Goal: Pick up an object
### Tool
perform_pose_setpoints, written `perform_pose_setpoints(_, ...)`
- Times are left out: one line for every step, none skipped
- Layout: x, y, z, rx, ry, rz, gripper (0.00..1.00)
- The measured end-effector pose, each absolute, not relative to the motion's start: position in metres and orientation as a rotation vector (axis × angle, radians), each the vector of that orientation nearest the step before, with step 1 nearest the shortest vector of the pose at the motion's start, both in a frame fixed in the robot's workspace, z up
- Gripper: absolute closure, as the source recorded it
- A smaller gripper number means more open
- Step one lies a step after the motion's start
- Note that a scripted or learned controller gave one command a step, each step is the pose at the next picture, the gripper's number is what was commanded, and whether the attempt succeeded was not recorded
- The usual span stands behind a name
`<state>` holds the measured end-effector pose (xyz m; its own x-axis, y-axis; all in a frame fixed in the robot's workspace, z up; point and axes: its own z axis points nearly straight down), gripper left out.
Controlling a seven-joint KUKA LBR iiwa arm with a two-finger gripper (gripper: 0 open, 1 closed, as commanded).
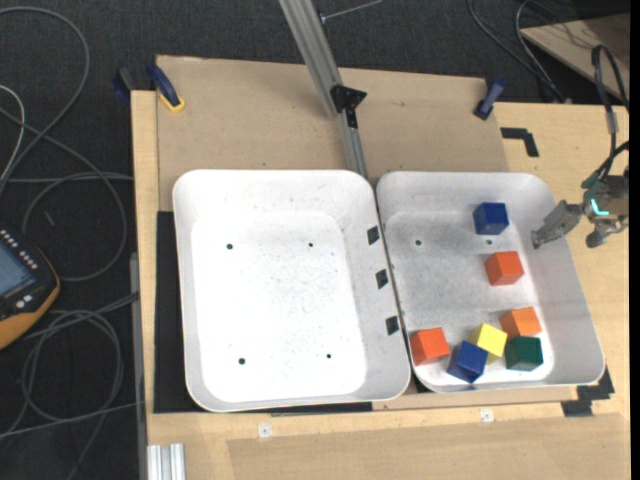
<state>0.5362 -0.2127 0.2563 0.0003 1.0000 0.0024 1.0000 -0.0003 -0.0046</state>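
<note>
The right bin (450,181) holds several cubes. A blue cube (490,218) lies near its far side, with a red-orange cube (504,267) just below it. Along the front edge sit an orange cube (430,344), a second blue cube (467,360), a yellow cube (491,339), a green cube (523,352) and another orange cube (521,320). My gripper (573,233) hangs over the bin's right rim, to the right of the far blue cube. It is open, with nothing between its fingers (551,228).
The left bin (270,268) lies beside the right one. A slanted metal pole (318,53) stands behind the bins. Blue clamps (165,88) (490,98) grip the bench's back corners. Cables and a handheld device (20,283) lie on the floor at left.
</note>
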Motion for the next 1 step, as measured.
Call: perform_pose_setpoints(0.5371,-0.2124,0.2585,-2.220,-2.222,-0.001,0.00)
